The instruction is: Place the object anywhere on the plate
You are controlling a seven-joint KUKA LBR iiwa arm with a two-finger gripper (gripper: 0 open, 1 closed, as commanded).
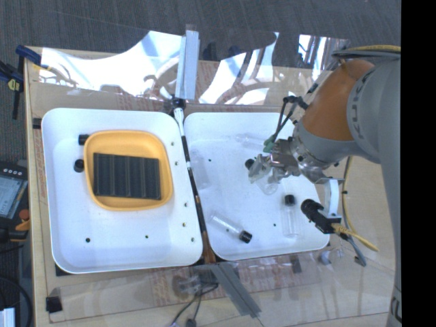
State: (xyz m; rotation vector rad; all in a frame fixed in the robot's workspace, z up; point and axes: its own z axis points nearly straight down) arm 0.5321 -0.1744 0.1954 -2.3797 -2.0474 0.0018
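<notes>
- The grey arm with an orange band (334,104) reaches in from the right and ends over the right-hand shallow white bin (225,240).
- Its two-finger gripper (262,169) hangs low over the upper middle of that bin; whether it is parted, closed or gripping anything cannot be told, as the metal parts blur together against the white floor.
- A clear plastic tube with a black cap (230,227) lies flat on the bin floor below and a little left of the gripper, well apart from it, cap end pointing toward the bin's lower edge.
- A second clear tube with a black cap (289,216) lies below and right of the gripper, cap toward it, near the bin's right wall.
- The yellow rounded-square plate with a dark ribbed centre (129,171) sits in the left-hand shallow white bin (61,244), far to the gripper's left across the divider.
- Neither tube touches the plate.
</notes>
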